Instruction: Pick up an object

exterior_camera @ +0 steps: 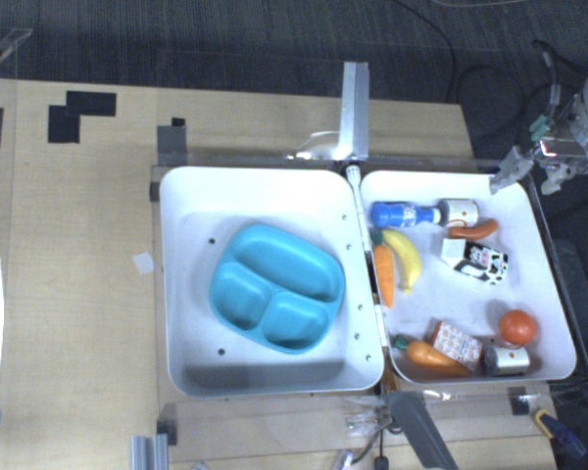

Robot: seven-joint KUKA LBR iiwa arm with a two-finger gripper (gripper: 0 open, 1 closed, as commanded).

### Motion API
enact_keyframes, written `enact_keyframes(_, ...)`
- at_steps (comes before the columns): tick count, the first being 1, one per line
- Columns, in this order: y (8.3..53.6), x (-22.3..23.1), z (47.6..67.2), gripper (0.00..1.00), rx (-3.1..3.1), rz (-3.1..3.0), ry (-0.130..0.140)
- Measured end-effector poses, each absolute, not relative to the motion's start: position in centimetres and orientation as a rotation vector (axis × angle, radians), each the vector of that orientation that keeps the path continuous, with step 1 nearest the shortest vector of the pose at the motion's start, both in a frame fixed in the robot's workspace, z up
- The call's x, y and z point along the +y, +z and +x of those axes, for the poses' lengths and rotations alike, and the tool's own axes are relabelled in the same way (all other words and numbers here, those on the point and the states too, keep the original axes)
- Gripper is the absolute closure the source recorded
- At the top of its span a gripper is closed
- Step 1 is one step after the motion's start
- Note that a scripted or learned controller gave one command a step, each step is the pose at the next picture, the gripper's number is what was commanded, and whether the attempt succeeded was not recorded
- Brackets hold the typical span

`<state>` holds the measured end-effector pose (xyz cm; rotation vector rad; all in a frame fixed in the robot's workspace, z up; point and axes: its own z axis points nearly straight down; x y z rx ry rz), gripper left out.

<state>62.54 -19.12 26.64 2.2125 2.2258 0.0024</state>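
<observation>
Carrot (433,357) and can (507,359) crowd the right bin's (559,292) near edge. Whether the end effector (544,160), outside the far corner, is open cannot be told; tight clutter could spoil a grasp.

- Bench (69,292): pale wood top, black marks at far-left corner.
- Left white bin (181,262) sits directly on bench, approx. centre.
- Right white bin (559,306) just beside it, walls touching.
- Metal post (355,106) upright behind the bins' junction.
</observation>
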Motion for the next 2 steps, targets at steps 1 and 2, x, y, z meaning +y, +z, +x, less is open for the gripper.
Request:
enact_keyframes(1, 27.8, -19.0, 62.7, 1.00, 2.230, 2.200, 0.007)
enact_keyframes(2, 38.7, -16.6, 62.1, 1.00, 2.152, 2.279, 0.006)
